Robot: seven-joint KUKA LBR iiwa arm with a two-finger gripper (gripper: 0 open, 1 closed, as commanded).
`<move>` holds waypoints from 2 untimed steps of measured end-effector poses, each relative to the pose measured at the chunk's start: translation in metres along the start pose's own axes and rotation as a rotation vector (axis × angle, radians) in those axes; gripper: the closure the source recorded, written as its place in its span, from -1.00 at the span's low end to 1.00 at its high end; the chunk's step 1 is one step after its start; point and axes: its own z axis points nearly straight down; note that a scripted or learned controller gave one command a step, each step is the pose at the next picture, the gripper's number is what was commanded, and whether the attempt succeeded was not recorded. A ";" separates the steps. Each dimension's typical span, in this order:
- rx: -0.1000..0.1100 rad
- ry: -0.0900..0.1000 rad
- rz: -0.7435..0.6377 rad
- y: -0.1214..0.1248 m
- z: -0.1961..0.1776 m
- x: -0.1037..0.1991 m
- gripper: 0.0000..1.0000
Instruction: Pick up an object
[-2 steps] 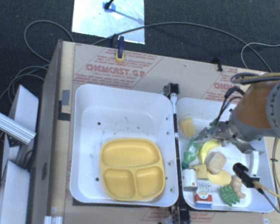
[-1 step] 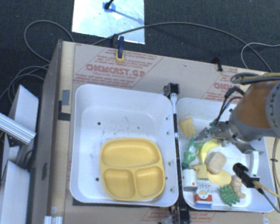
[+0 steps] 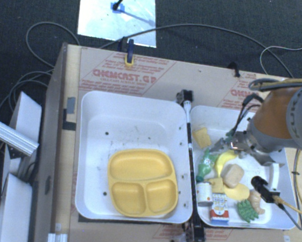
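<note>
Lying low in the left bin, a yellow divided tray is resting near its front wall. Toys are crowding the right bin: a yellow block, a green piece, a small carton. The gripper is hanging over that pile; whether its fingers are apart or together I cannot tell.

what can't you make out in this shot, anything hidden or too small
- Gripper, camera view: the arm's wrist covers its fingers, so their state is unclear.
- Right bin: the arm hides its far right part.
- Small carton: print too small to read.
- Green item: partly under neighbouring pieces, identity unclear.
</note>
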 end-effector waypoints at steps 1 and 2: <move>-0.002 -0.001 0.001 -0.001 0.000 0.002 -1.00; -0.001 0.000 0.001 -0.002 0.001 0.002 -1.00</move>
